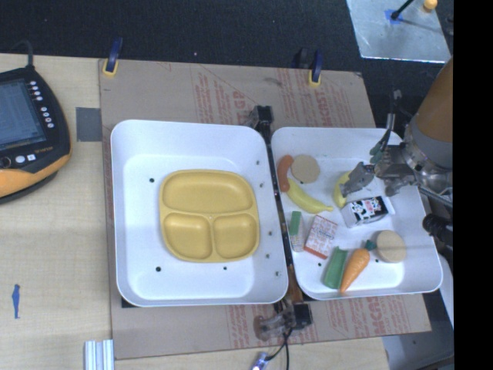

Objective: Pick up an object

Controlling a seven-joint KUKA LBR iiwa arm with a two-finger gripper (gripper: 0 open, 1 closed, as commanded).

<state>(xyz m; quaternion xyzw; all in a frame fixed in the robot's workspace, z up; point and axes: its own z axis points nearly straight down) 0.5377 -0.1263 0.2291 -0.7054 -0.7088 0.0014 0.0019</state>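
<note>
The end effector (360,177), metallic grey, hovers over the right bin (431,284); its grip state cannot be determined. Below it lie a smooth curved banana (306,200), a tapered orange carrot (353,269) and a flat printed card (320,236). The left bin (131,206) holds a glossy yellow compartment tray (209,213). Cardboard (192,91) covers the wooden counter (46,268).

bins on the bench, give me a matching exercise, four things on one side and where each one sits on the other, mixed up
Things:
1. yellow divided tray
2. carrot
3. banana
4. black and white box

Places:
A. right bin, near front edge
B. left bin, in the middle
C. right bin, just below the gripper
D. right bin, near the left wall

Pairs: 1-B, 2-A, 3-D, 4-C
</note>
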